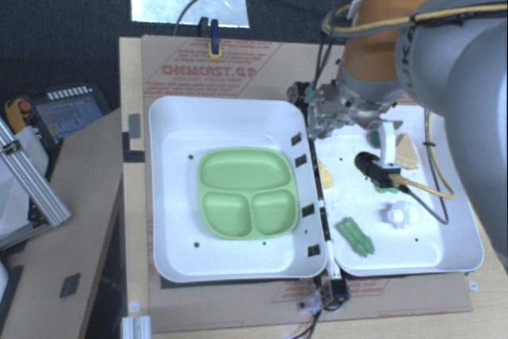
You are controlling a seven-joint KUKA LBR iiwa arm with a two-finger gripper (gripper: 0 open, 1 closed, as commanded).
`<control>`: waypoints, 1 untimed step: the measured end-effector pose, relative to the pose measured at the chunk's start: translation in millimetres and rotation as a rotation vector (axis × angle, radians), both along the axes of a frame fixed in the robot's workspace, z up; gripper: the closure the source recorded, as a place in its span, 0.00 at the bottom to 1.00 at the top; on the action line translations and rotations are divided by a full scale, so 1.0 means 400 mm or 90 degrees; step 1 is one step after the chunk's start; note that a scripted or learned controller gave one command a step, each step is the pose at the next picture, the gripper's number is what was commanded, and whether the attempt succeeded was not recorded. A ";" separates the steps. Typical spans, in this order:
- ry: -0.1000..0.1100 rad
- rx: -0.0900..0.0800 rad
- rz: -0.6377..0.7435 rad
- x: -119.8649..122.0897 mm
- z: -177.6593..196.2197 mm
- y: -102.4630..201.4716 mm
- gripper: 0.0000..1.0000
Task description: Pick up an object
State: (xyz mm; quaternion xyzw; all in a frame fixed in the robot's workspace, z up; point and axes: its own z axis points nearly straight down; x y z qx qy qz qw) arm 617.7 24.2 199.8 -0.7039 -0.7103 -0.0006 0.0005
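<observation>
My gripper (317,121) hangs low over the far left corner of the right bin (456,250), close to the divider between the bins. Nothing shows between it and the bin floor. In the right bin lie a green knobbly toy (354,236) near the front, a small white object (398,213) to its right, a pale yellow piece (325,175) by the left wall, and a tan wedge (408,152) partly behind the arm's hardware. The yellow piece is the nearest to the gripper, just in front of it.
The left bin (171,171) holds a light green divided plate (246,192) in its middle. The grey arm with its orange band (389,20) covers the far right of the right bin. A control pendant (67,115) and a metal rail (32,179) sit off the bench's left.
</observation>
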 end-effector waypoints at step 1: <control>-0.001 0.000 0.000 -0.015 0.019 0.106 1.00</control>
